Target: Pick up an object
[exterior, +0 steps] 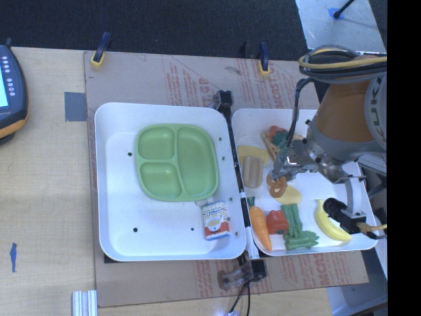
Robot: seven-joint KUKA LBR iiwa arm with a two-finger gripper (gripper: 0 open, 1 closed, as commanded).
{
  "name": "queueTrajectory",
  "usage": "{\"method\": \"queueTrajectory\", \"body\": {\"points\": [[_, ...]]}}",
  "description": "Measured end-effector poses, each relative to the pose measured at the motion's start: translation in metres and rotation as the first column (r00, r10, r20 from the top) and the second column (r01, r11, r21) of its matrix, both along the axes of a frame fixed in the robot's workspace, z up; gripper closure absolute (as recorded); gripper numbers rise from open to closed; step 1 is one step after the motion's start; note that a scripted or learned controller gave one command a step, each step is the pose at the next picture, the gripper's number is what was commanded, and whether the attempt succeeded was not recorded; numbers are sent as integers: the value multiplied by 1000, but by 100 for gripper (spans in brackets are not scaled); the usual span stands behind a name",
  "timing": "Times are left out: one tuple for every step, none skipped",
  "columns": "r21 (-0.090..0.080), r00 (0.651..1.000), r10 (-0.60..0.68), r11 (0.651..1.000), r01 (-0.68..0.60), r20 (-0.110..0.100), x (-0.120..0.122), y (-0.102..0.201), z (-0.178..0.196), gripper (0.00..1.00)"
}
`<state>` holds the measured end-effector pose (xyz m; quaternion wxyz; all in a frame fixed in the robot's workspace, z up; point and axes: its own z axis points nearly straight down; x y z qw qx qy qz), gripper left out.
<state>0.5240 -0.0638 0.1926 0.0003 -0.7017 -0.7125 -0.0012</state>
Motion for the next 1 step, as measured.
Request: {"method": "queueTrajectory", "body": {"points": [[-1,1000,-7,1000,7,1,19,31,46,100]]}}
